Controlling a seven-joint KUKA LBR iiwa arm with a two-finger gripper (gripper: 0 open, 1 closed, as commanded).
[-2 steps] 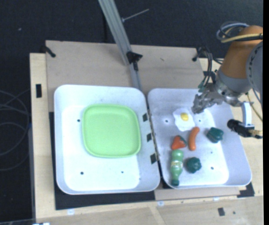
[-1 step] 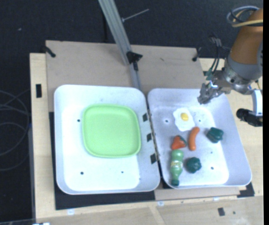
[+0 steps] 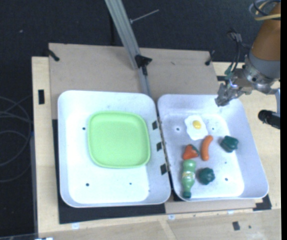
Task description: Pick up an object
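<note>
Over the far rim of the right-hand bin [image 3: 251,134], the KUKA arm's gripper [image 3: 223,98] hangs with nothing visibly between its fingers, their spread impossible to judge, while a toy fried egg [image 3: 195,126] lies just below-left of it, beside an orange sausage [image 3: 206,147].

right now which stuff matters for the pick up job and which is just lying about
For the job:
hand, over the right white bin's far edge
white-and-yellow fried egg toy
orange sausage toy
red-orange toy piece
light green bottle toy
two dark green toy vegetables

Lying about:
light green square plate in the left white bin
grey metal pole
</note>
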